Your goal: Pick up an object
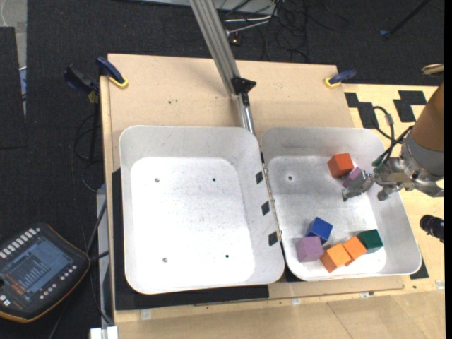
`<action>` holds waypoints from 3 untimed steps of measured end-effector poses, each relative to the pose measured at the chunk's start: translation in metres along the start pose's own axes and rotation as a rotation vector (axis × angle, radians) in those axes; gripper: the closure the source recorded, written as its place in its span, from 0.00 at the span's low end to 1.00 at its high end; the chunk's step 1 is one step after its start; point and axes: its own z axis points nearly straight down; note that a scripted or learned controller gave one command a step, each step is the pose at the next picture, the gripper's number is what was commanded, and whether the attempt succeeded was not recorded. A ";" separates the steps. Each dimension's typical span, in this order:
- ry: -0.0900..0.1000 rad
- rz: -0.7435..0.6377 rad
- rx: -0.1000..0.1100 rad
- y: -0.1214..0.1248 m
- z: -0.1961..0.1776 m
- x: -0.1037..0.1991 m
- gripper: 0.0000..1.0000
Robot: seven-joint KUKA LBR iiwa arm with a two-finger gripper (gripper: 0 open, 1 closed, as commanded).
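Camera view: pincer (355, 186) beside orange cube (340, 164), touching small purple block (352, 176).

We look down from one fixed camera mounted above the bench (296, 97), tilted so that the far edge sits at the top of the frame and the near edge at the bottom. We stand far enough off to take in the whole wooden top, both white bins side by side, the left bin (134, 210) and the right bin (399, 260), and a strip of dark floor around them. At the lower left corner we catch a handheld control pendant (35, 270) on the floor, and at the top a slanted metal pole (215, 37) running toward the bins. The arm (431, 140) enters from our right edge.
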 end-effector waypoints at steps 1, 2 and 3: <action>0.000 -0.001 0.000 -0.008 0.053 0.008 0.00; -0.002 -0.001 -0.005 -0.008 0.082 0.008 0.00; -0.002 -0.001 -0.009 -0.007 0.070 0.008 1.00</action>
